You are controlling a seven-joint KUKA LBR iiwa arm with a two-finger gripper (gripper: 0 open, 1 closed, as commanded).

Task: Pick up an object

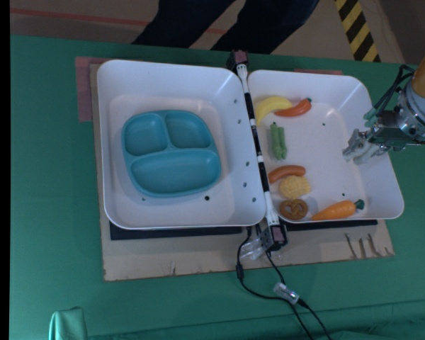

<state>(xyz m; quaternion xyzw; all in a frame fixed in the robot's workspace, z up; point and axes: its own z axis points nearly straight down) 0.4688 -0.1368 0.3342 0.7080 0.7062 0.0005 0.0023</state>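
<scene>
The right white bin (354, 91) holds several toy foods: a yellow banana (269, 105), an orange chili pepper (295, 108), green bean pods (278, 141), a sausage (286, 173), a yellow corn piece (295, 187), a pretzel (294, 209) and a carrot (336, 210). My gripper (359, 149) hangs over the right side of this bin, above bare floor, well right of the beans and above the carrot. Nothing shows between its fingers.
The left white bin (127, 83) contains a blue divided plate (171, 152). A black-and-white rod (255, 144) joins the bins, with cables (269, 278) trailing off the front. A person in dark trousers (227, 13) stands behind the bench.
</scene>
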